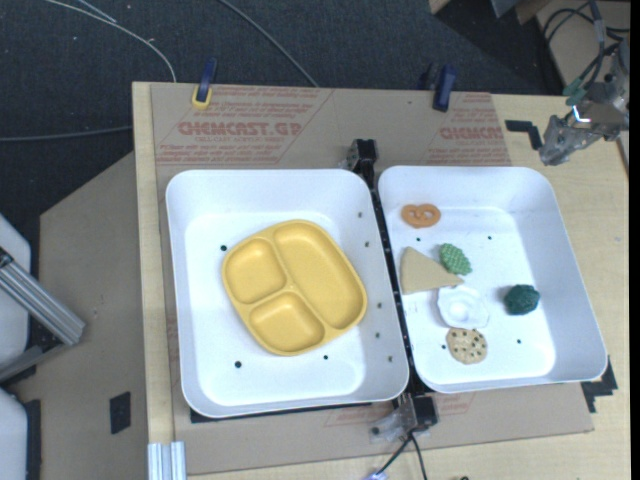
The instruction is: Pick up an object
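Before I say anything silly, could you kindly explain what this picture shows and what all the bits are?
A fixed camera looks down at a slant on a bench with two shallow white bins. The left bin holds a yellow divided plate. The right bin holds toy foods: a pretzel, a cheese wedge, a green leafy piece, a fried egg, a cookie and a dark green lump. At upper right is the robot's gripper, beyond the bins, holding nothing I can see.

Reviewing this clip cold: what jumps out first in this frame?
The yellow divided plate fills the middle of the left bin. In the right bin lies a cluster of small toy foods: a pretzel, a cheese wedge, a green leaf, a fried egg, a cookie and a dark green broccoli. The gripper sits at the upper right, outside the bins.
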You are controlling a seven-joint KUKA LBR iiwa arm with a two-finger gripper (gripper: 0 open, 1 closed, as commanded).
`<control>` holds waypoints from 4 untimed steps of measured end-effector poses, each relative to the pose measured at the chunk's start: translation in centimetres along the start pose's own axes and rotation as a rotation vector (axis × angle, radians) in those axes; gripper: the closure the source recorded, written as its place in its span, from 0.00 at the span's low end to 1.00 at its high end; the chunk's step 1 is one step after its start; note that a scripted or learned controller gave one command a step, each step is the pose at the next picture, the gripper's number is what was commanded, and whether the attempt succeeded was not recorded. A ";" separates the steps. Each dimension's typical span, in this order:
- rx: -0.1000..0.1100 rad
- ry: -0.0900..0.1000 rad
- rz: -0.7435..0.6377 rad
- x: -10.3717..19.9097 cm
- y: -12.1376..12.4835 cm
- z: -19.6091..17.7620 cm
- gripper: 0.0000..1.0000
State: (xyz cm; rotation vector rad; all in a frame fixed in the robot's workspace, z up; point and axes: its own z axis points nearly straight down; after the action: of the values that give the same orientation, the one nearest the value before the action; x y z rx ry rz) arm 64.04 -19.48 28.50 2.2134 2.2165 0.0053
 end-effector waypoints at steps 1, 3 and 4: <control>0.011 0.006 -0.002 4.9 -1.8 -0.3 1.00; 0.011 0.006 -0.004 14.7 -4.5 1.1 1.00; 0.011 0.005 -0.003 19.7 -5.5 1.1 1.00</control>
State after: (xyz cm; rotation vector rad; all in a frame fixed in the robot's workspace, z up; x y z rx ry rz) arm 58.54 0.22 27.26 2.2182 2.2286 -0.0012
